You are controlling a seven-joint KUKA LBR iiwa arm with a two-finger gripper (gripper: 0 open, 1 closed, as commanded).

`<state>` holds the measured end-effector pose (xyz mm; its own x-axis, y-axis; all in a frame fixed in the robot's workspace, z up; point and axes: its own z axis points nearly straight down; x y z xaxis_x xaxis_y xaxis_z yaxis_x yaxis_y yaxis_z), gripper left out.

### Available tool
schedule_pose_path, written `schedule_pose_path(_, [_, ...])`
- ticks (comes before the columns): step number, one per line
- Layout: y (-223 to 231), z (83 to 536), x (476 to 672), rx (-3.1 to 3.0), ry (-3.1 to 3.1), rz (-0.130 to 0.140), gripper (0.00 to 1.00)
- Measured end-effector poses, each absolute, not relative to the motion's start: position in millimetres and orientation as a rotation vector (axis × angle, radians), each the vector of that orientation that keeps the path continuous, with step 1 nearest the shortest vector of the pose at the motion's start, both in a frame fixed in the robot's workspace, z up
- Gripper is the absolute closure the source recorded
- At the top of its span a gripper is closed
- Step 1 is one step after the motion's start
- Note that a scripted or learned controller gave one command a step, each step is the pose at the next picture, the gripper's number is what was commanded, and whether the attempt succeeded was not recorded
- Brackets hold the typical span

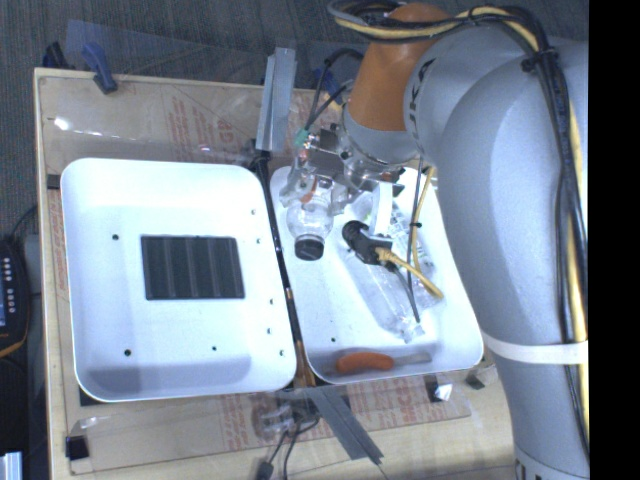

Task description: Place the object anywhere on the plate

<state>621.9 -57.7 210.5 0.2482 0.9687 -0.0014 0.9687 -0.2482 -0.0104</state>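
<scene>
Camera view is showing us the bench from above at a slant, with two shallow white bins sitting side by side on it. We are seeing the plate, a dark ribbed rectangle, lying flat in the middle of the left bin with bare white floor all around it. The grey arm is reaching in from the right and bending down over the far end of the right bin, close to the wall that the two bins share. The tool is hanging there, and we cannot tell whether it is spread or pressed together, since glare and clutter are hiding its tip. A small clear container with a black end is lying directly below the tool, in the right bin and well apart from the plate; we cannot tell whether the tool is touching it. A larger clear plastic bottle is lying on its side further along the same bin, running towards the near right corner. An orange piece is resting against the near wall of the right bin.
</scene>
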Motion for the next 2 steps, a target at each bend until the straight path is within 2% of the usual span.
schedule_pose_path(1, [2.8, 190.0, 607.1, -2.090, -2.338, 0.009, 1.00])
schedule_pose_path(2, [44.5, 189.9, 579.8, -1.891, -2.501, 0.009, 1.00])
